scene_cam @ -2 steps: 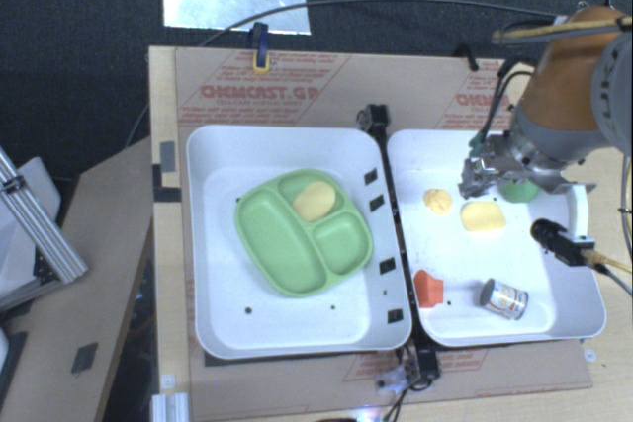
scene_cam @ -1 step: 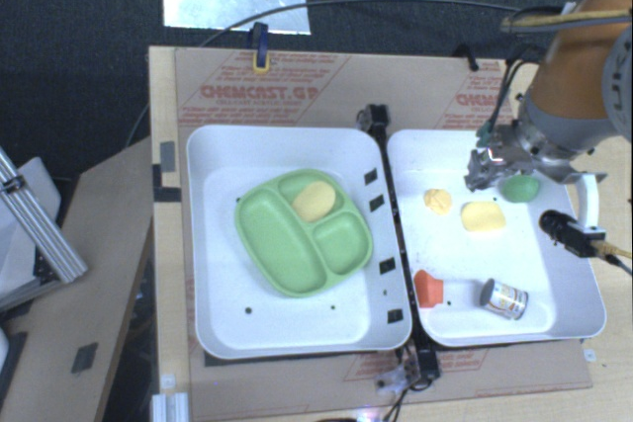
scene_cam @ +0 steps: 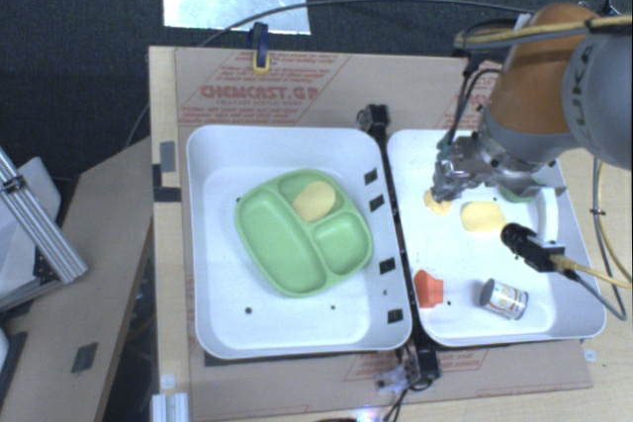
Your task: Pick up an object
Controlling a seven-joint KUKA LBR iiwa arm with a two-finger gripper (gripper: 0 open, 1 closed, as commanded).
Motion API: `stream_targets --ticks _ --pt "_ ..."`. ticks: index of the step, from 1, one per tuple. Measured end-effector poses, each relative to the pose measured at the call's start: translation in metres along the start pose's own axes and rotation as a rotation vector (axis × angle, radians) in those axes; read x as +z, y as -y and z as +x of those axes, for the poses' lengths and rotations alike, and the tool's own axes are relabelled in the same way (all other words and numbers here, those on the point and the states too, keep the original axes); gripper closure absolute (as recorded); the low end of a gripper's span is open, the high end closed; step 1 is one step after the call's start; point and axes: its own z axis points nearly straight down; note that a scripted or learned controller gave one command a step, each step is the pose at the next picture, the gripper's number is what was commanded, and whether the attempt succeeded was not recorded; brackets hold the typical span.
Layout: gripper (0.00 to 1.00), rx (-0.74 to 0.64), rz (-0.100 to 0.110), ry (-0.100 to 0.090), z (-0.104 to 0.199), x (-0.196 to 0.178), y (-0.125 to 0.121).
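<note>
White bins: you have two shallow ones side by side on the bench, the left bin (scene_cam: 213, 242) and the right bin (scene_cam: 584, 311), meeting along a dark seam down the middle.
Left bin contents: a green divided plate (scene_cam: 297, 237) lies tilted in the middle; in its upper compartment you can see a pale yellow lump (scene_cam: 315, 201). The plate's long compartment and lower right compartment hold nothing.
Right bin contents: a pale yellow block (scene_cam: 482, 215) near the centre, a small yellow piece (scene_cam: 435, 204) just left of it, an orange-red piece (scene_cam: 428, 288) near the seam at the lower left, a small can (scene_cam: 503, 298) lying on its side toward the front, and a bit of green (scene_cam: 516, 196) under the arm's wrist.
Gripper: your gripper (scene_cam: 447, 181) is down in the right bin, right over the small yellow piece and just beside the yellow block. From this angle you cannot tell whether it is open or closed, nor whether it has hold of anything.
Arm: it comes in from the right, its orange band (scene_cam: 539, 64) above the right bin's far edge.
</note>
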Motion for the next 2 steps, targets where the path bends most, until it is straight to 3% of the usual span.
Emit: stream_targets --ticks 2 --pt "1.00 -0.001 -0.002 0.000 0.110 -0.013 0.016"
